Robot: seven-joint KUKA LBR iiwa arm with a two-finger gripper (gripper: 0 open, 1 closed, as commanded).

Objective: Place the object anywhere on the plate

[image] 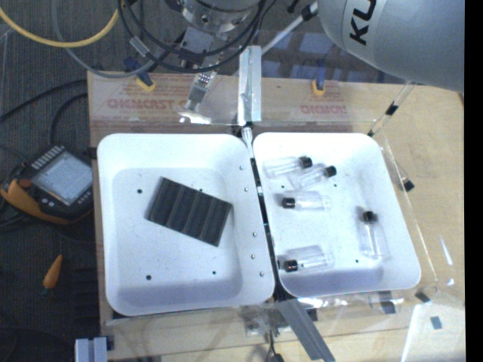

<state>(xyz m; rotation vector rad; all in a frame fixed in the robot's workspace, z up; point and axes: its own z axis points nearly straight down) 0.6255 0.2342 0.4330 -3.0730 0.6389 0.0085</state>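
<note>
Five clear vials with black caps [302,200] lie scattered in the right bin [392,179], none touching another. The dark ribbed plate [189,211] lies tilted on the floor of the left bin [113,164]. The gripper [198,89] hangs beyond the bins' far edge, over the bench [143,100]; whether it is open or closed cannot be told.

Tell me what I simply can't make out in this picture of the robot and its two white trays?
- Claw: small and blurred in the camera view, so open or shut is unclear.
- Arm: cut off by the top and right edges.
- Little bottles in the right tray: clear plastic, too small to tell if anything is inside.
- Dark ridged plate in the left tray: its underside is hidden.
</note>
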